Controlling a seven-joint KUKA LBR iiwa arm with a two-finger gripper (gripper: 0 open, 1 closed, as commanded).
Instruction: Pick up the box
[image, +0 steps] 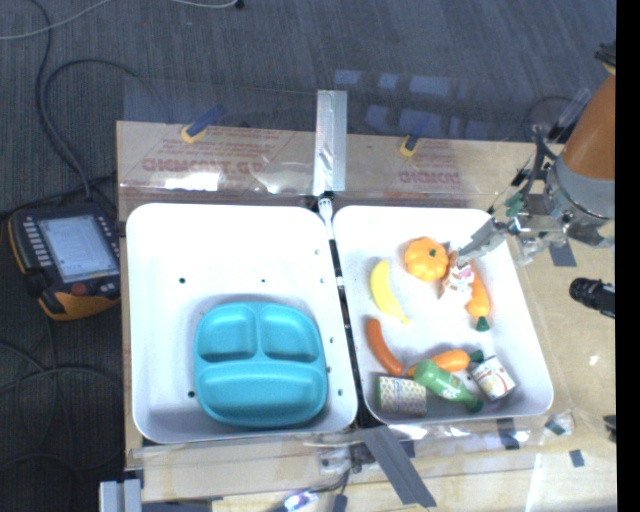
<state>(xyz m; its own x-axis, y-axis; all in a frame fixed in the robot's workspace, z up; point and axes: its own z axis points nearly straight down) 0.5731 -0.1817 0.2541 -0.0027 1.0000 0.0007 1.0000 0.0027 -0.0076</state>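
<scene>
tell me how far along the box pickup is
Nothing looks done yet: the box lies on the floor of the right bin, near its front edge beside the green bottle. The gripper is over the back of the bin by the orange pumpkin. Reaching, grasping and lifting the box remain.

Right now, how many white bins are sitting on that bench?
2. The left bin holds a blue divided tray; the right bin beside it holds the toy food and small containers.

Pincer (462, 250) over right bin (520, 300), beside pumpkin (426, 259); box (402, 395) near front wall.
</scene>
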